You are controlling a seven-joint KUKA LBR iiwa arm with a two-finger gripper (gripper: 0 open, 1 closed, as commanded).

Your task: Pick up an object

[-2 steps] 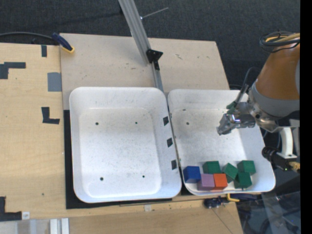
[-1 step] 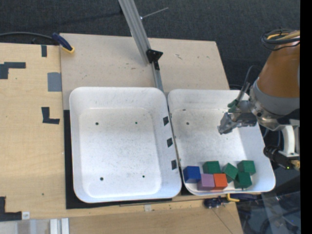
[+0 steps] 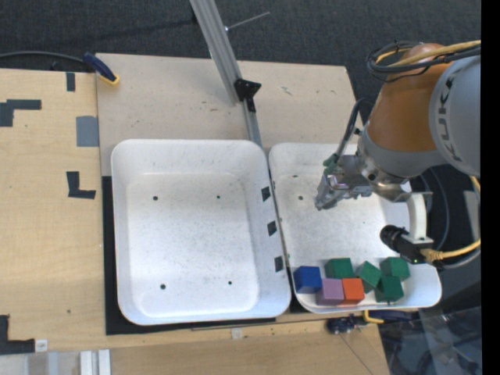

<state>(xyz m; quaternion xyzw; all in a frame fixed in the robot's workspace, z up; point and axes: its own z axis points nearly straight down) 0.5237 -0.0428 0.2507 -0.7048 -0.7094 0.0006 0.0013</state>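
Item: two-finger metal gripper (image 3: 325,200) on the grey arm with an orange band (image 3: 410,119), reaching in from the right. Position: poised over the upper middle of the right shallow white plastic bin (image 3: 308,166), tips pointing down and to the left. State: cannot be told from this angle. Nothing is visible between the tips.

Contents of the right bin, all gathered along its near edge, well apart from the gripper:
- blue cube (image 3: 307,278), leftmost, against the bin's left wall;
- small purple cube (image 3: 333,290), just right of the blue one;
- small orange cube (image 3: 353,289), touching the purple one's right side;
- dark green block (image 3: 339,269), just behind the purple and orange pair;
- green block (image 3: 370,273), tilted, right of the orange cube;
- green block (image 3: 397,269), farthest right;
- green block (image 3: 389,288), in front of that one, near the bin's rim.

Adjacent: left shallow white plastic bin (image 3: 187,229), side by side with the right bin, rims touching.

Support: pale wooden bench (image 3: 47,209) with dark tape marks. A slanted grey metal pole (image 3: 219,37) crosses the upper bench. A blue-and-yellow clamp handle (image 3: 101,67) lies at the far left corner.
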